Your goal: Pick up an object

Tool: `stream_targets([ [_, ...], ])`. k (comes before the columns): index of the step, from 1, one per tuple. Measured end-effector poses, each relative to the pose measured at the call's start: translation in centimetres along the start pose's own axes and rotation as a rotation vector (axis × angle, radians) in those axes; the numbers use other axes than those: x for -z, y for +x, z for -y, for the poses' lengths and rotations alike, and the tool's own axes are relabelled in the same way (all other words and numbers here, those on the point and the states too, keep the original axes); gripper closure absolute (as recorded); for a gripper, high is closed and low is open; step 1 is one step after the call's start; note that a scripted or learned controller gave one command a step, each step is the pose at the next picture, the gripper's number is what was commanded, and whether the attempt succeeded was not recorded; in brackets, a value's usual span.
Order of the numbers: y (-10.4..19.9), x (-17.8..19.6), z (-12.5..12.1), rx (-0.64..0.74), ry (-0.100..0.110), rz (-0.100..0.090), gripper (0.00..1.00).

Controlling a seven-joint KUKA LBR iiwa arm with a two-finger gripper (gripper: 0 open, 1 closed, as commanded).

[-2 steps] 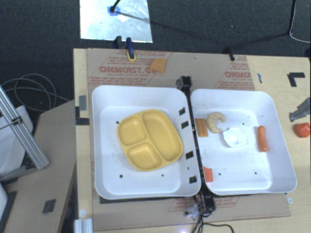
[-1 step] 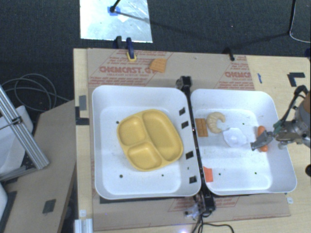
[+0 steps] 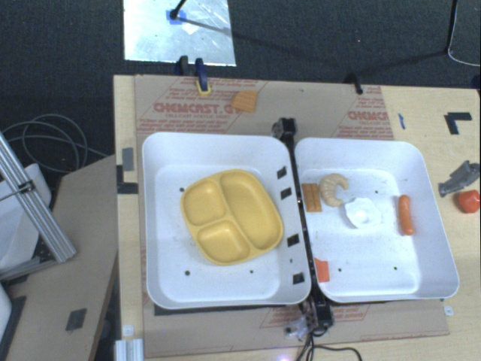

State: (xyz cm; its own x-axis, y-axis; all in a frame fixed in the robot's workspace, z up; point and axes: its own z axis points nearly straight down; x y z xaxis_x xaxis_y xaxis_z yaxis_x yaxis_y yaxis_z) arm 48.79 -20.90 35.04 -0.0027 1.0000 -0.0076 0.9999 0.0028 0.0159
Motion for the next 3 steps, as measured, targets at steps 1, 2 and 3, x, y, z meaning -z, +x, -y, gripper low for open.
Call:
stream_targets([
  [1, 3.3, -12.9, 0.4, 0.001, 0.024, -0.011, 0.0],
  [2, 0.4, 0.1, 0.0, 0.0, 0.003, -0.001, 0.0],
  [3, 2.9, -11.9, 0.4, 0.0, 0.022, -0.011, 0.0],
])
